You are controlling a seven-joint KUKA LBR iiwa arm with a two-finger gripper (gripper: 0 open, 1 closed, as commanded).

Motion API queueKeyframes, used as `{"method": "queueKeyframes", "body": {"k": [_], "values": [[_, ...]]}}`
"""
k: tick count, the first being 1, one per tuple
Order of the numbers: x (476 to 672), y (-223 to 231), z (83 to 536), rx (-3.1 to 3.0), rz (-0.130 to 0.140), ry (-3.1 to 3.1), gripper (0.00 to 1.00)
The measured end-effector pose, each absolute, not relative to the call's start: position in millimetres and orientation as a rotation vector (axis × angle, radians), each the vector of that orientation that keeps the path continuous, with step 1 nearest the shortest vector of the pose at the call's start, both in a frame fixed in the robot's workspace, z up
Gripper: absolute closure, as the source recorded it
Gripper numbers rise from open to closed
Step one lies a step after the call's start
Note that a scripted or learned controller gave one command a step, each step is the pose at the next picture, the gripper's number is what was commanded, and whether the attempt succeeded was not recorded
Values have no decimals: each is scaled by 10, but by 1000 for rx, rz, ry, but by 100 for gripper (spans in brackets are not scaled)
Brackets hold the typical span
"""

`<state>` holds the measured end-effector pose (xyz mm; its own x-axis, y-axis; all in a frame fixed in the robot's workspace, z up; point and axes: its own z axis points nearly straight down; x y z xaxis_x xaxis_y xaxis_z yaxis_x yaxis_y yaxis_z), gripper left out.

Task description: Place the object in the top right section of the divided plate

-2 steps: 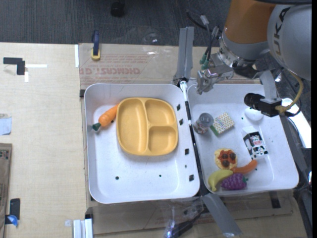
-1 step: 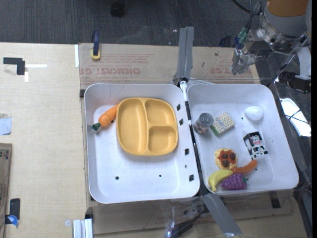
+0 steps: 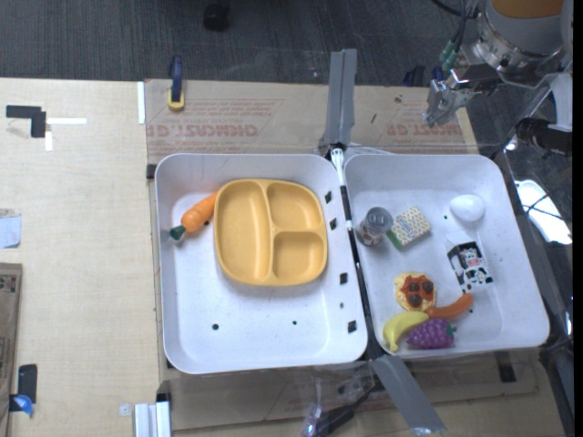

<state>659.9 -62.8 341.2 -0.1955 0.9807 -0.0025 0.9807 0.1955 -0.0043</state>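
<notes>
A yellow divided plate [image 3: 271, 232] lies in the left bin [image 3: 182, 317], with one long section on its left and two smaller ones on its right. A toy carrot [image 3: 194, 215] rests just left of the plate. My gripper [image 3: 444, 98] hangs above the bench behind the right bin's [image 3: 519, 326] far edge, away from all the objects. The right bin holds a small can [image 3: 375, 225], a patterned sponge block [image 3: 410, 227], a white egg-like piece [image 3: 466, 208], a black-and-white carton [image 3: 468, 266], a pizza slice [image 3: 415, 289], a banana [image 3: 402, 326], purple grapes [image 3: 429, 333] and an orange piece [image 3: 451, 307].
A metal divider bar [image 3: 342, 98] runs back from between the two bins. A blue-and-yellow clamp [image 3: 176, 90] sits on the cardboard behind the left bin. Cables hang near the arm at the upper right.
</notes>
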Motion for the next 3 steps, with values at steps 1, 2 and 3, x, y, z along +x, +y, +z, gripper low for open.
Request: {"method": "queueKeyframes", "body": {"k": [1, 2, 3], "values": [[6417, -964, 4008, -2533, 10, -1858, 100], [6541, -430, 4383, -2580, 11, -1790, 100], [6304, 71, 3079, -2492, 13, -1908, 100]]}}
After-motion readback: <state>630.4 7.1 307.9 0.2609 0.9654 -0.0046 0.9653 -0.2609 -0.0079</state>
